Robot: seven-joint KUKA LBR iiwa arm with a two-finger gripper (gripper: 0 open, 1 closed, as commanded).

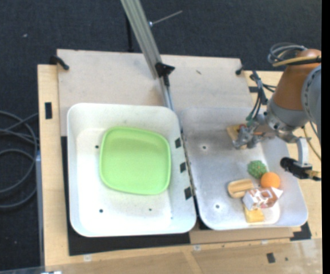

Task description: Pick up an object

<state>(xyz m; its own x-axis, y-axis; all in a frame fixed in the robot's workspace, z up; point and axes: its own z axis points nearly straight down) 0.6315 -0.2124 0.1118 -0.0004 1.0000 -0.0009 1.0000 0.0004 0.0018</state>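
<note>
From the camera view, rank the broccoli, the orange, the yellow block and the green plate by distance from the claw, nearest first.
1. Broccoli, just below and right of the claw in the right bin.
2. Orange, right of the broccoli and a little lower.
3. Yellow block, at the bin's near edge.
4. Green plate, in the left bin.

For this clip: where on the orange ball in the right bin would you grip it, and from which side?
Take the orange ball across its widest part, coming straight down from above. It is round, so any pinch line works, but the green piece sits close at its upper left and the red-and-white packet just below. I would probably put the fingers on its upper-right and lower-left flanks.
</note>
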